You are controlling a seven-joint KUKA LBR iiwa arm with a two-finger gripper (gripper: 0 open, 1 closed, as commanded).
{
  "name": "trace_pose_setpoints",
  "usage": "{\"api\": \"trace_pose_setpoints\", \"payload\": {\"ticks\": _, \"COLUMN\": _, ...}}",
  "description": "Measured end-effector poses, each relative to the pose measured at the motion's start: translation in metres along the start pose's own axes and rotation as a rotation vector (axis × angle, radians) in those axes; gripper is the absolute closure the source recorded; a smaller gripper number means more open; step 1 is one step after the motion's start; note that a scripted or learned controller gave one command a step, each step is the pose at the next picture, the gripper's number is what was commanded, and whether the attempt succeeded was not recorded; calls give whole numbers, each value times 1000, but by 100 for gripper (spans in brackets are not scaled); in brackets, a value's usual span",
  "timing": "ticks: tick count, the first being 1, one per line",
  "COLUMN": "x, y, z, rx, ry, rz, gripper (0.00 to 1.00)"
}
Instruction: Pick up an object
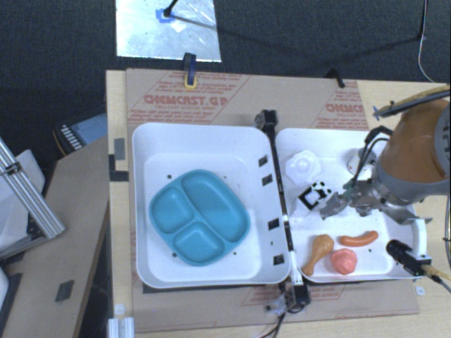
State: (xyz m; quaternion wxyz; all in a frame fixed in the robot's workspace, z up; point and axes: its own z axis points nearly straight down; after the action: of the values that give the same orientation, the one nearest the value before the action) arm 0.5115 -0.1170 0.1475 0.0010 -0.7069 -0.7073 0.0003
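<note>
The right bin point(331, 135) holds several toy foods. A clear white cup-like piece point(303, 165) lies near its back left. An orange sausage point(358, 239), a tan drumstick point(318, 251) and a pink lump point(344, 260) lie along its front. My gripper point(320, 200), marked with a black-and-white tag, hangs low over the middle of this bin. It is between the clear piece and the drumstick, apart from both. Nothing is seen held in it.
The left bin point(144, 189) holds a blue divided plate point(199, 217). A black divider strip point(276, 189) runs between the bins. The grey and orange arm point(412, 153) covers the right bin's right side. A black fitting point(405, 255) sits at that bin's front right corner.
</note>
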Motion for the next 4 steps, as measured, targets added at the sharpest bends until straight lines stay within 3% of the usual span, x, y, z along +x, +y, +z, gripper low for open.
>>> {"api": "trace_pose_setpoints", "payload": {"ticks": 1, "x": -1, "y": 1, "z": -12, "rx": -4, "ry": -2, "rz": 0, "gripper": 100}}
{"api": "trace_pose_setpoints", "payload": {"ticks": 3, "x": 2, "y": 10, "z": -112, "rx": -6, "ry": -2, "rz": -4, "gripper": 100}}
{"api": "trace_pose_setpoints", "payload": {"ticks": 4, "x": 52, "y": 19, "z": -117, "rx": -5, "ry": -1, "rz": -8, "gripper": 100}}
